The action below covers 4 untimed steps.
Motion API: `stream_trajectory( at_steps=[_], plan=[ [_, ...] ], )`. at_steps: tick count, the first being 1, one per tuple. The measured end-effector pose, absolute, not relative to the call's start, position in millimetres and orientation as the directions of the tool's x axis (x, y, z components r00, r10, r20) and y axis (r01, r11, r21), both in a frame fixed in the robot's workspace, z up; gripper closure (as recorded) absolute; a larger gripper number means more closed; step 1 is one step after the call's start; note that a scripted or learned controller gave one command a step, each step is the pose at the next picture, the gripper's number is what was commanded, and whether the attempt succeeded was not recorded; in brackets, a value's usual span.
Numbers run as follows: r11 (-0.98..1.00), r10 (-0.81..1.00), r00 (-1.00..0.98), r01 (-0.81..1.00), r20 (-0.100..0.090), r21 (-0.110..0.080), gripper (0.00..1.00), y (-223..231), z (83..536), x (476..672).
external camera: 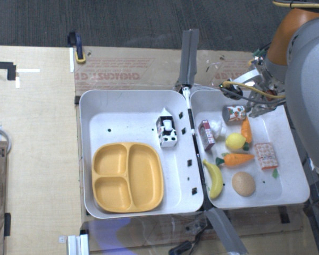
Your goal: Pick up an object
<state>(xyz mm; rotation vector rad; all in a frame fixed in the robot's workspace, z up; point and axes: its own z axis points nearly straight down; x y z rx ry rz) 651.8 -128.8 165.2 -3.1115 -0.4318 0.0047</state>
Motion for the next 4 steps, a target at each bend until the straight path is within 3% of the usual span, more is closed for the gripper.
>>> stream_trajectory(
  at_steps=[1, 2, 3, 4],
  plan=[
    [-0.979, 0.203, 0.979, 0.203, 0.015, 0.007, 0.00, -143, 114, 633.3],
    [-0.979, 0.202, 0.979, 0.202, -0.002, -0.001, 0.00, -177, 173, 653.0],
    [-0.979, 0.202, 0.979, 0.202, -0.005, -0.003, 0.00, -123, 132, 636.5],
    [-0.980, 0.197, 0.980, 0.197, -0.004, -0.002, 0.00, -207, 150, 593.3]
  ],
)
